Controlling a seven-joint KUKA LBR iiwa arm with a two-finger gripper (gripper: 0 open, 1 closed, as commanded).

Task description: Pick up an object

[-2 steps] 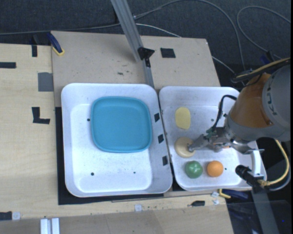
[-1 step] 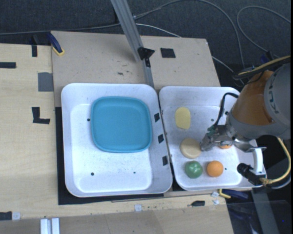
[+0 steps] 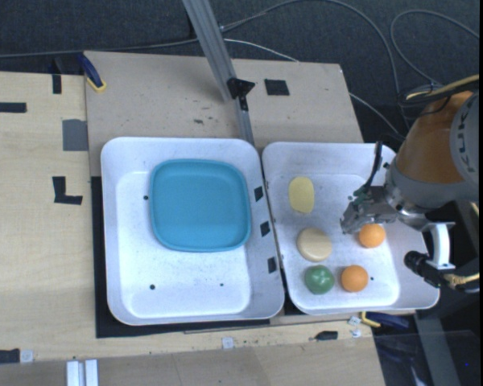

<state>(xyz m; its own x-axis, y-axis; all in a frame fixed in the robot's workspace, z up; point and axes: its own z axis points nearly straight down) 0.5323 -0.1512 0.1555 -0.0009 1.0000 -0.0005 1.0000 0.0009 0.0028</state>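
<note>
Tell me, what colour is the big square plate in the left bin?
The plate is light blue, plain with no pattern. The camera view from above shows it best.

No text, label, brand, number or sign can be read anywhere; the arm (image 3: 435, 147) bears dark lettering on its grey housing, cut off at the edge and too partial to make out

Wooden bench (image 3: 32, 215), black tape marks (image 3: 60, 190) — dark carpet floor (image 3: 105, 10), loose cables (image 3: 306, 10)
</note>
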